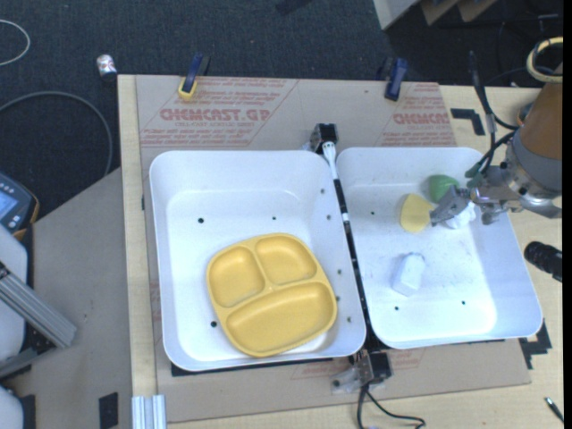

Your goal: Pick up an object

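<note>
The grey arm's two-finger gripper (454,211) hangs low over the right white bin (500,320), its jaws spread, beside a rounded yellow object (414,213).

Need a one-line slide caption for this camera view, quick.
Gripper low in the right bin beside yellow and green objects; yellow divided tray in left bin.

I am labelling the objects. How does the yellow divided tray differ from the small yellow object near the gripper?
The yellow divided tray is much larger than the small yellow object. The tray has three compartments; the object is a plain rounded lump. The tray lies in the left bin, the object in the right bin. Both are yellow.
</note>
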You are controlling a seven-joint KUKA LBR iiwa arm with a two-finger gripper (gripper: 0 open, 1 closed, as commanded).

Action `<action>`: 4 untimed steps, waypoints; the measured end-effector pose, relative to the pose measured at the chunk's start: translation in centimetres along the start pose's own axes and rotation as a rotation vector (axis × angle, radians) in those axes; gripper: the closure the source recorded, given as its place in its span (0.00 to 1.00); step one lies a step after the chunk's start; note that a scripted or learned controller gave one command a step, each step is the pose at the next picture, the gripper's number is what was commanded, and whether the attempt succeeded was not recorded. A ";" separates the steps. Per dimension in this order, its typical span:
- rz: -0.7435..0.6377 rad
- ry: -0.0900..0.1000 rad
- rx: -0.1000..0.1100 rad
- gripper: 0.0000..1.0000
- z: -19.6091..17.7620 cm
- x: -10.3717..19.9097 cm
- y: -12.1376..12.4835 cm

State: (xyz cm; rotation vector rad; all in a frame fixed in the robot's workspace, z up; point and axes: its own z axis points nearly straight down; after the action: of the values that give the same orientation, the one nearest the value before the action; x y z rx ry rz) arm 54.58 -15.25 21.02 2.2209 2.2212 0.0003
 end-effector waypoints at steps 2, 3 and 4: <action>0.001 0.002 0.012 0.00 -1.2 5.6 0.3; 0.000 -0.001 -0.003 1.00 -3.0 5.5 0.5; 0.011 0.001 0.014 1.00 12.8 -3.4 -5.3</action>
State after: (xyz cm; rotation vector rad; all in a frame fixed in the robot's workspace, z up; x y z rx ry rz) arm 49.30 -18.67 8.20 2.2406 2.2159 -0.0141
